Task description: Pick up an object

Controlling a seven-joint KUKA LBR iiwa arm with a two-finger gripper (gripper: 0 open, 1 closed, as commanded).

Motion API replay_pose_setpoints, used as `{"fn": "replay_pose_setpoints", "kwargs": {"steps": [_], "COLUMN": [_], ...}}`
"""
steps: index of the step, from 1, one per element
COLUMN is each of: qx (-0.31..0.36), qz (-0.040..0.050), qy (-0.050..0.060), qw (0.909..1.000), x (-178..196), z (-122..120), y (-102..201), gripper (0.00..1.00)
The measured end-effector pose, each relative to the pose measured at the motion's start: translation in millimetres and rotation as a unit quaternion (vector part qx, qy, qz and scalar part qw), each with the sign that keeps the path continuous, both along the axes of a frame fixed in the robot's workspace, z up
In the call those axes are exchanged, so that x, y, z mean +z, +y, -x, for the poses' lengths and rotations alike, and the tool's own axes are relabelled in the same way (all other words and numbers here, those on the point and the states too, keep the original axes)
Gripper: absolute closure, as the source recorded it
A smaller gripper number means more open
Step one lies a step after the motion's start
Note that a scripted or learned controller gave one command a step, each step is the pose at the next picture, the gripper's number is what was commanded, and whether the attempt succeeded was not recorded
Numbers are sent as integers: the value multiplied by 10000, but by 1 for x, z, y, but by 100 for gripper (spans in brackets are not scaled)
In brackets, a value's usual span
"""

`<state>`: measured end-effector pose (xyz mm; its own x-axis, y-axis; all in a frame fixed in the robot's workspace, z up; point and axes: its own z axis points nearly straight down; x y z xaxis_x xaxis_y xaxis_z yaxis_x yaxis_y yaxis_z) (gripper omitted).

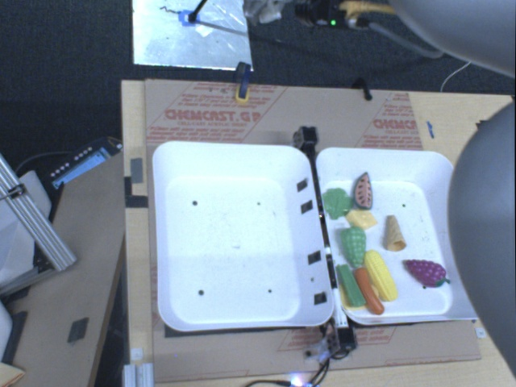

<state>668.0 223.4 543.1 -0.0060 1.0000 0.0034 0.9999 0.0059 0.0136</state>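
Scene: you look down at a slant on a table (pixel 201 103) carrying two shallow white bins side by side.
Left bin (pixel 226 232): bare white floor, nothing to pick here.
Right bin (pixel 427 172): all the toy food sits here, bunched against the inner wall, likely tipped in as a loose pile.
Items: watermelon slice (pixel 363 190), broccoli (pixel 335 202), ice-cream cone (pixel 393 234), corn cob (pixel 380 274), carrot (pixel 369 290), purple grapes (pixel 426 272).
Easiest targets: the cone and grapes lie apart from the cluster, so I judge them simplest to grasp.
Arm (pixel 484 240): grey bulk along your right edge, over the right bin's far side.
End effector: you cannot tell its state.
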Motion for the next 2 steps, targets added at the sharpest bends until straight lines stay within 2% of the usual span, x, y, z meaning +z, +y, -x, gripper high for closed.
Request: {"fn": "replay_pose_setpoints", "kwargs": {"steps": [1,2], "qx": [-62,-65], "qz": [29,29], "qy": [62,59], "qw": [10000,10000], "x": [-8,-8], "z": [-1,0], "y": [-90,-176], "gripper": [100,100]}}
